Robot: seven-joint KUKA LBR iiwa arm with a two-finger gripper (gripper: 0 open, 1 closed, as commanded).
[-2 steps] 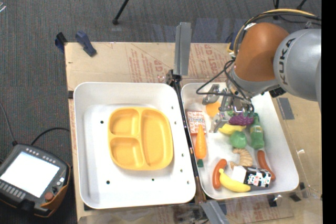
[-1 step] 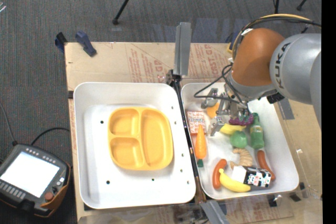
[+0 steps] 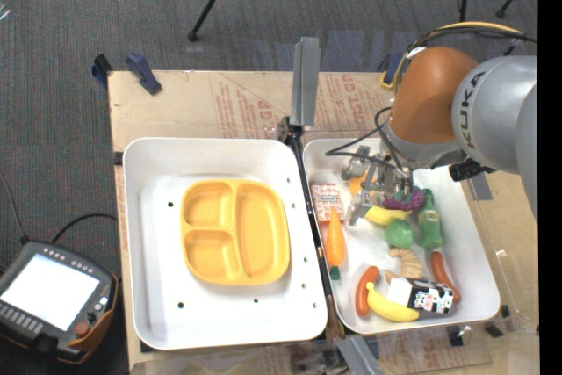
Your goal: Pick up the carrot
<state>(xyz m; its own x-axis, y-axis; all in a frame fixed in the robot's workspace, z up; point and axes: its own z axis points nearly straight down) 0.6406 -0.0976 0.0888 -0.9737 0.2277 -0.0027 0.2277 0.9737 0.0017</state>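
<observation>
The gripper [image 3: 373,189] hangs over the right bin [image 3: 486,263]; whether its jaws stand apart or together cannot be told. The carrot [image 3: 335,242] lies just below and left of the jaws, near the bin's left wall, apart from them. A banana [image 3: 385,214] sits just right of the jaws. The yellow plate [image 3: 234,232] lies well left, in the left bin [image 3: 145,189].
</observation>
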